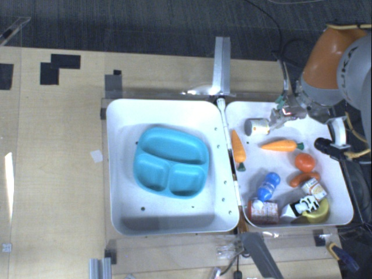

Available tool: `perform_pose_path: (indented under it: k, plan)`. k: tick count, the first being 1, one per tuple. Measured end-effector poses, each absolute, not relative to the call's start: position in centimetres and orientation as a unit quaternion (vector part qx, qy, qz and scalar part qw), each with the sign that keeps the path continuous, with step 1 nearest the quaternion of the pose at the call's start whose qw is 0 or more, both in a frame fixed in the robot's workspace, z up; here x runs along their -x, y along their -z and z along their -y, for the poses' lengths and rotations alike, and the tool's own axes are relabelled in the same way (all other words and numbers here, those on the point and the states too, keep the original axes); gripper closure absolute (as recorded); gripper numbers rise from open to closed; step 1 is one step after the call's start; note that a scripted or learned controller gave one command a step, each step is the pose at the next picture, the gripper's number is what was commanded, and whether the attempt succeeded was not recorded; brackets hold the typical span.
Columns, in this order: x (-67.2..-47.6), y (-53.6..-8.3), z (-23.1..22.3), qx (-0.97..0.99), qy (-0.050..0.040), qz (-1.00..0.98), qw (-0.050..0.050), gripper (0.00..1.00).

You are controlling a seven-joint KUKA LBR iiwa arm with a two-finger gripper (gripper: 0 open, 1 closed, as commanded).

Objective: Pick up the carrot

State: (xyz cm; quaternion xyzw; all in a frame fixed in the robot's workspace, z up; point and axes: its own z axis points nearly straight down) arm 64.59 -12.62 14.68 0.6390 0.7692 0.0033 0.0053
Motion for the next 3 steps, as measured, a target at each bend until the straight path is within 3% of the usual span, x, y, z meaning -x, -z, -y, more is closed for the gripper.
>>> perform_pose_path:
  k: [1, 2, 3]
  plan:
    - [-60.4, -21.6, 13.0, -0.357, -0.0013, -0.934, 0.005, 1.0]
    - [-59.1, -20.0, 10.1, -0.397, -0.0016, -0.918, 0.004, 1.0]
    - [-54.8, -20.4, 12.9, -0.401, -0.001, -0.916, 0.004, 1.0]
